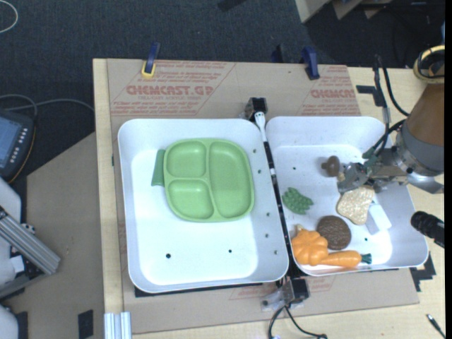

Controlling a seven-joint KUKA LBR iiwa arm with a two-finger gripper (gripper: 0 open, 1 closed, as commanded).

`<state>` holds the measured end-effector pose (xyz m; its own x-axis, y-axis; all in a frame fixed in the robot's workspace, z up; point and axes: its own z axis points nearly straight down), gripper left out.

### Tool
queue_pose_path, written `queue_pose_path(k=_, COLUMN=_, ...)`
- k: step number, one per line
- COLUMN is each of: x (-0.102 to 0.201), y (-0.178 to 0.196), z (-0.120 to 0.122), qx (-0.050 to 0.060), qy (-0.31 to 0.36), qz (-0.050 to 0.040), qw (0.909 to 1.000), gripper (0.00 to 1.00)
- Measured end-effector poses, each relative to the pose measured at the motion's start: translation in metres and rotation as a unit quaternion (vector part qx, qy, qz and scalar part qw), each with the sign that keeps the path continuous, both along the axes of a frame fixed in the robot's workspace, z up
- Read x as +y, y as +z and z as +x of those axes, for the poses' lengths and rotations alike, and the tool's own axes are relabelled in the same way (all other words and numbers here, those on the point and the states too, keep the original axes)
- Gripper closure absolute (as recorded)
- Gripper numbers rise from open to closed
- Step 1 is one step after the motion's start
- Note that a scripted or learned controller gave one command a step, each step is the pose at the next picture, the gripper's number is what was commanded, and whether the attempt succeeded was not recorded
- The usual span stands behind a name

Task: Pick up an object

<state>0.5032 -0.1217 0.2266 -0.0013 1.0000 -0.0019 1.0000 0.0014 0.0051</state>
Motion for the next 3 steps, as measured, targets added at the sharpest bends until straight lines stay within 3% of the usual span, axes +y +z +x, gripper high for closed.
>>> queue_pose_path(k=3, x=0.121, y=0.007, z=0.123, qx=0.0, qy=0.002, qz=0.0013, qw=1.0, gripper=1.0)
